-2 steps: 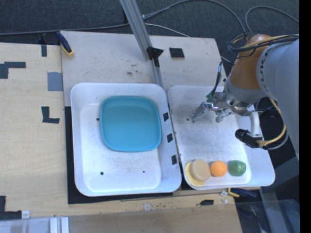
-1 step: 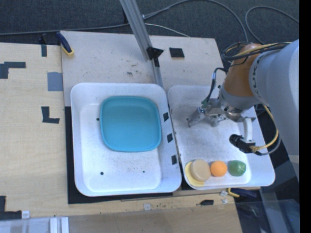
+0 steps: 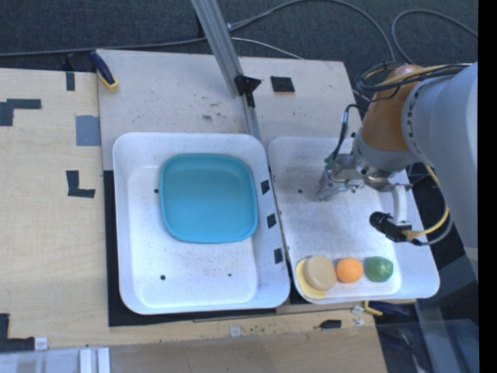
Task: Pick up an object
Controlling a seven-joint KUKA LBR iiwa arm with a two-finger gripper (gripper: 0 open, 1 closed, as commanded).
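The grey two-finger gripper [image 3: 326, 190], its jaw state impossible to tell, hangs in the right white bin [image 3: 304, 224] well behind the small orange ball [image 3: 349, 270] at its near edge.

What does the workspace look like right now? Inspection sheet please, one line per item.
Surface: two white bins side by side, left bin and right bin, on a speckled board.
Job's things: tan round piece, orange ball and green ball in a row along the right bin's near edge; yellow item partly under the tan piece.
Clutter: teal plate flat in the left bin.
Grippers: claw over the right bin's far half, apart from the row.
Cables: black and yellow leads at the wrist; loops on the floor behind.
Surroundings: metal pole, tape marks on the wood.
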